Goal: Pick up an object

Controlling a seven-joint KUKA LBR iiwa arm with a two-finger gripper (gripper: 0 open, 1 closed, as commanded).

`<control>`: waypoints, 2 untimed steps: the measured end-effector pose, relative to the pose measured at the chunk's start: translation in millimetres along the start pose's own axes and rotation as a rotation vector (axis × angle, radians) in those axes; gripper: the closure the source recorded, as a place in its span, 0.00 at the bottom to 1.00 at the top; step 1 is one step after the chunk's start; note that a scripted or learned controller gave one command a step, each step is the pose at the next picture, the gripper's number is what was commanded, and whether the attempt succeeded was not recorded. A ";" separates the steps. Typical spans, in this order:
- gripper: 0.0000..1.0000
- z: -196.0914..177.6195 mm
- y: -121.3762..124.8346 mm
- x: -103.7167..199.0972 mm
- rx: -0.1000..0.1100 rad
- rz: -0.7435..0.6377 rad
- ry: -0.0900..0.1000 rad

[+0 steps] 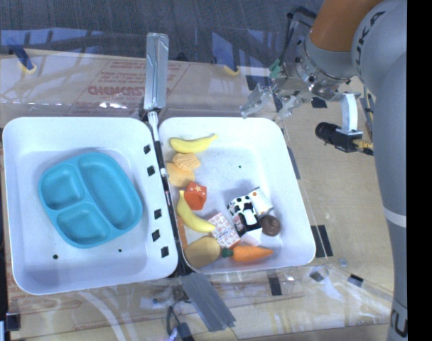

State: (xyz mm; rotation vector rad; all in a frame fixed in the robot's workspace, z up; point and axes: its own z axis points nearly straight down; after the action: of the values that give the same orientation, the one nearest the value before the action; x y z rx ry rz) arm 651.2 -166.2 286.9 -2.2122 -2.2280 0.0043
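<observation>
— What is seen on the bench?

— Two shallow white bins are set side by side. In the left bin [17,212] a blue divided plate [90,198] with three compartments is laid flat. The right bin [290,204] is filled with small toy foods, gathered mostly along its left wall and near corner.

— Which objects can be made out there?

— A yellow banana [193,143] is laid near the far wall, and just below it a pale orange ridged piece [183,168] is found. A small red block [195,195] is placed against a second banana [192,217], which is curved toward the near edge. A black-and-white patterned item [246,209] is seen toward the middle, with a brown round piece [271,225] touching its right side and a small patterned packet [222,226] on its left. At the near wall an orange carrot [251,253] is laid beside a tan potato-like lump [202,251].

— And where is the arm held?

— The gripper [267,103] is held above the far right corner of the right bin, just outside its rim, well apart from every object. Its pale fingers [252,104] are spread apart and nothing is seen between them. The orange band and grey body of the arm are seen reaching in from the right.
</observation>
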 end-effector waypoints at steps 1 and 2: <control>0.00 106.6 4.2 48.3 0.009 -0.032 0.003; 0.00 197.3 5.7 62.7 0.003 -0.096 0.001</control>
State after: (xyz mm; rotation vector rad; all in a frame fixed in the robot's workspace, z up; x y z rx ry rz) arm 655.8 -103.5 89.5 -2.1006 -2.3296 0.0062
